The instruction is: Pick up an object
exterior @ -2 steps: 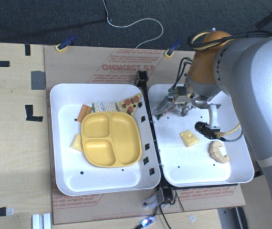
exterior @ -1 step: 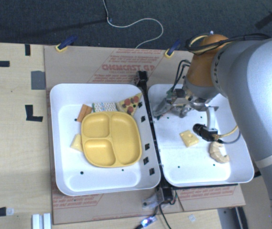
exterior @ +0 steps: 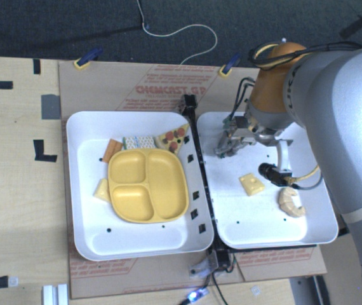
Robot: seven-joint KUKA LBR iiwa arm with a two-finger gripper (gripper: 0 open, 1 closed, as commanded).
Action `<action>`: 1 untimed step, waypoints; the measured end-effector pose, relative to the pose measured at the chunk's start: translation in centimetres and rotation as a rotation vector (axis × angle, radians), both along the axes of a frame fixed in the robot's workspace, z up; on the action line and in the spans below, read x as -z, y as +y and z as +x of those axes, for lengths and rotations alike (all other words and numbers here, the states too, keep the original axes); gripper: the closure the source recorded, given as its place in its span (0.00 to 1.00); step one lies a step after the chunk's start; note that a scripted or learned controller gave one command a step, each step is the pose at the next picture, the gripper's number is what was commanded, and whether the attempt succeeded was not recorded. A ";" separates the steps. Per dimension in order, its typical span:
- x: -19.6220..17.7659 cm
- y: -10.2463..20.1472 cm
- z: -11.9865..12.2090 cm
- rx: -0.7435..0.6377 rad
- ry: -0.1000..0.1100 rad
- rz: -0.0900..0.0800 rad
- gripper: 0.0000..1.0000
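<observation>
White bins sit side by side on a wooden surface point(exterior: 16, 189). Inside the left bin point(exterior: 82, 234), a yellow divided plate point(exterior: 148, 185) covers several toy foods. In the right bin point(exterior: 314, 234) lie a cheese wedge point(exterior: 251, 184) and a croissant point(exterior: 291, 203), near each other. Hovering at that bin's upper left, the gripper point(exterior: 227, 146) holds nothing visible; how far it is open cannot be told.

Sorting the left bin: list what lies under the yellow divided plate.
Poking out from under the yellow plate: an orange piece, a patterned piece, a pizza slice and a pale yellow wedge. Anything beneath its middle is covered.
</observation>
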State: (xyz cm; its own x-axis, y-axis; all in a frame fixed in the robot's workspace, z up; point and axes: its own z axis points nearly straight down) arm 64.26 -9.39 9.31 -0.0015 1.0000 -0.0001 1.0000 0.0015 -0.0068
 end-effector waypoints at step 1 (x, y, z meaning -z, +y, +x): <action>-4.3 -0.3 -0.3 0.001 -0.008 0.001 1.00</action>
State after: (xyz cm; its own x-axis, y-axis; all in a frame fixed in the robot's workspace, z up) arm 63.91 -9.70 13.60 -0.0003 1.0000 0.0007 1.0000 0.0003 0.0008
